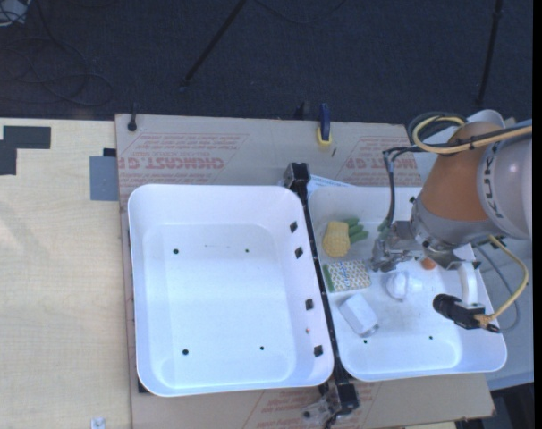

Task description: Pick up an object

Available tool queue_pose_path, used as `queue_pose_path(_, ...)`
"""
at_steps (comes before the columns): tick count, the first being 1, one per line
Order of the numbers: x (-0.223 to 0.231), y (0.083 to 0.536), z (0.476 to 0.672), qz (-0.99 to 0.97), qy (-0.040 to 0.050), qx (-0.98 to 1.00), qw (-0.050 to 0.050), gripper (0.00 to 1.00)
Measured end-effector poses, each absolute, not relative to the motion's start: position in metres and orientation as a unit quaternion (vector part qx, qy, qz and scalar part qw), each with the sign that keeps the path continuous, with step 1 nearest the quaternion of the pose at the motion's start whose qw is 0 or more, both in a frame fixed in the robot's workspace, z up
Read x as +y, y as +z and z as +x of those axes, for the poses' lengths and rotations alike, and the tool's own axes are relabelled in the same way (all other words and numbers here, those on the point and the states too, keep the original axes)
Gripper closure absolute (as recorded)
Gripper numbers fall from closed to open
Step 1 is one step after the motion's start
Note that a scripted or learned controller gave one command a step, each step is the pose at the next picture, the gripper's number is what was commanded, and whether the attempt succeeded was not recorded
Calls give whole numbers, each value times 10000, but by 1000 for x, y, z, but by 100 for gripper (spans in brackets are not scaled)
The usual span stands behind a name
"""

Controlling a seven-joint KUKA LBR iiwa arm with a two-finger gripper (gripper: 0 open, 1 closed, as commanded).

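Note:
My gripper (386, 256) hangs low over the middle of the right bin (432, 357), reaching in from the right. Just left of it lie a yellow knobbly object (336, 237) and a small green piece (357, 231). A green-dotted square pad (347, 276) lies below those. A white rounded object (399, 284) sits right under the gripper, and a pale cylinder (359, 314) lies nearer the front. A small orange thing (427, 262) peeks out beside the wrist.
The left bin (155, 239) sits beside the right one, with a black divider clip line (309, 266) between them. Both bins rest on a cardboard sheet (208, 155). A blue and yellow clamp (325, 125) stands at the back edge.

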State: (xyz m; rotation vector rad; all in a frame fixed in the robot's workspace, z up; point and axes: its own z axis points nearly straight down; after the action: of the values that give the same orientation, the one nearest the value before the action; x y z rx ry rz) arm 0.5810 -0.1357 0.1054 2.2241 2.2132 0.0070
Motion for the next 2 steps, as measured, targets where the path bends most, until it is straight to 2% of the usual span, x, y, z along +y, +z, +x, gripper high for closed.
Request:
queue_pose_path(1,-137,114,580,7105,15,7037,9,100)
queue_pose_path(2,-194,215,511,7092,-8,7050,7,100)
